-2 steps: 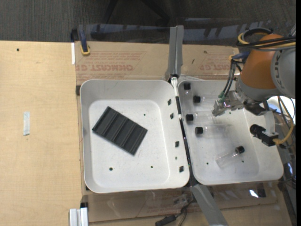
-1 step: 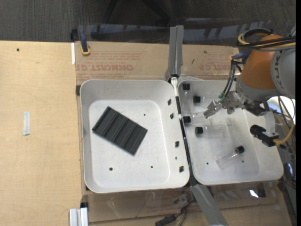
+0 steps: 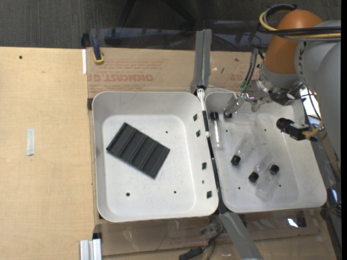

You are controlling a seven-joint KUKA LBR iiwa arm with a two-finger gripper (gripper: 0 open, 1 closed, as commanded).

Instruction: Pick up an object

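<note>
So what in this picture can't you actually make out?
- Gripper: small and dark at the right bin's back edge; open or shut is unclear.
- Clear bottles: see-through against the white bin floor, so outlines blur and the count is uncertain; the dark caps stand out.
- Arm: cut off by the right edge.
- Dark ribbed slab in the left bin: what it is stays unclear.

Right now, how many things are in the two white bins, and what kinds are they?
Dark ribbed panel: 1
Clear bottles with black caps: 4
Total: 5
</note>
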